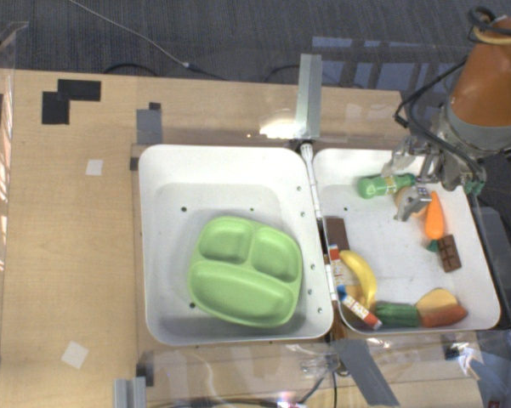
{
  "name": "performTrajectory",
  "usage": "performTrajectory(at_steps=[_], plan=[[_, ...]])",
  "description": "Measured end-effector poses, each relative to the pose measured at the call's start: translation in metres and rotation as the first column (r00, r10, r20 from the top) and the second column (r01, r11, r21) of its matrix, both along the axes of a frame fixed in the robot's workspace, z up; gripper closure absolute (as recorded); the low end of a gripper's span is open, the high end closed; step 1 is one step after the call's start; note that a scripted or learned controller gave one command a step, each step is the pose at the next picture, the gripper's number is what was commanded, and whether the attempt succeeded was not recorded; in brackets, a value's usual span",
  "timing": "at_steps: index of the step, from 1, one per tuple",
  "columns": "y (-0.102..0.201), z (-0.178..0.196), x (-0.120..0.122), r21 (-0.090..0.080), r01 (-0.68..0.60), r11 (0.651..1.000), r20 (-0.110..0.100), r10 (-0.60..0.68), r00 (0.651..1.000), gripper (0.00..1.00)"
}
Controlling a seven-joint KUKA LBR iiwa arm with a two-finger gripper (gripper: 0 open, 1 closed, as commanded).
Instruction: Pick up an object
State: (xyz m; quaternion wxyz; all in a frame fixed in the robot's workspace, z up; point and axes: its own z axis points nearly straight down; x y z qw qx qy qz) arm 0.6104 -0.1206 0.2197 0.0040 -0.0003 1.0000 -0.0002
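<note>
Orange band of the arm [491,79] is sitting highest, at the desk's far right edge, leaning in over the right bin [485,266]. Below it the end effector [412,192] is hanging over the far part of the right bin, near that bin's far right corner. Cannot tell if it is apart or together; metal parts are blurring into each other. Nothing is visibly clamped in it.

Green cylinder-shaped item [374,185] is lying on its side just beside the end effector on the side toward the left bin; cannot tell if it is touching. Orange carrot [434,215] is lying just beside the end effector toward the near edge, pointing roughly near-far. Brown chocolate bar [447,252] is lying just past the carrot, close to the bin's right wall.

Further out: brown flat bar [333,231] is lying along the bin's left wall, and a banana [360,277] is curving next to it. Along the near wall a small red-white-blue item [361,309], a dark green cucumber [396,314] and a yellow-red wedge-like item [440,307] are lying in a row.

Left bin [166,228] is holding a green divided plate [246,270], sitting toward its near right corner. Both bins are resting on the desk [68,253].
</note>
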Motion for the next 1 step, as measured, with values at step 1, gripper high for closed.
performTrajectory(at_steps=[1], plan=[[-0.056, -0.0915, -0.051, 0.0, 0.058, 0.998, -0.007, -0.058, 0.998, 0.0]])
